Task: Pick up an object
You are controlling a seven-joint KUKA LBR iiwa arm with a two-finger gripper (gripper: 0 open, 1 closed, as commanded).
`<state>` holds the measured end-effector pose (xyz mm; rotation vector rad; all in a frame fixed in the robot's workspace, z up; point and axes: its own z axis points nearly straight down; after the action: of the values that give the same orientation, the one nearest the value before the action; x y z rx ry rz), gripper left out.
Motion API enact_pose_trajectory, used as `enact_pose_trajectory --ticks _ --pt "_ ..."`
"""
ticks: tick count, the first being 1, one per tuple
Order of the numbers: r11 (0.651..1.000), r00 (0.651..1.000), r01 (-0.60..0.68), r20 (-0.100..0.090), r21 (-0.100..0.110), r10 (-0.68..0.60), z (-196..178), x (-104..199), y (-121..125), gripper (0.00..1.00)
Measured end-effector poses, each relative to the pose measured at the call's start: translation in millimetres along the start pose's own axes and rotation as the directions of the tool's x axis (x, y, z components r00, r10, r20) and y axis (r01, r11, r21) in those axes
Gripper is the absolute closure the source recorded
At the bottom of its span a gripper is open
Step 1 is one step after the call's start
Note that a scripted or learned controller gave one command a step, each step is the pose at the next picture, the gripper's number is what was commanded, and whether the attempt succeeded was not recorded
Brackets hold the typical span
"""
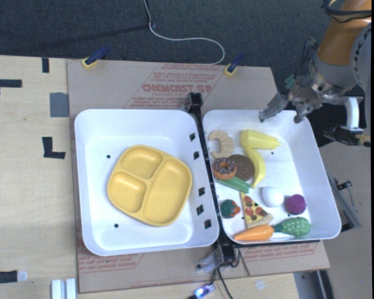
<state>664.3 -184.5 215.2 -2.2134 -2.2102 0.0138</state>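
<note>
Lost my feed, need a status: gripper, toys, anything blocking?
Gripper open, above right bin's far rim, holding nothing. Toy food untouched in the bin, banana nearest. Nothing in the way.

The end effector is hanging over the far right corner of the right bin, its two fingers spread apart with nothing between them. The left bin is holding a yellow divided plate. In the right bin, toy foods are lying close together: a yellow banana, a chocolate donut, a brown cookie, a pizza slice, a white egg, a purple ball, a carrot and a green corn cob. Both bins are sitting on a cardboard sheet covering the surface.
</note>
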Motion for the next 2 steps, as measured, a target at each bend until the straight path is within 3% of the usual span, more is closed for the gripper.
enact_pose_trajectory --ticks 1,2 --pt "1.000 1.000 0.003 0.003 -0.012 -0.003 -8.1 0.3 2.3 0.00" --pt "1.000 1.000 0.003 0.002 -0.006 -0.003 54.8 7.4 -2.9 0.00"
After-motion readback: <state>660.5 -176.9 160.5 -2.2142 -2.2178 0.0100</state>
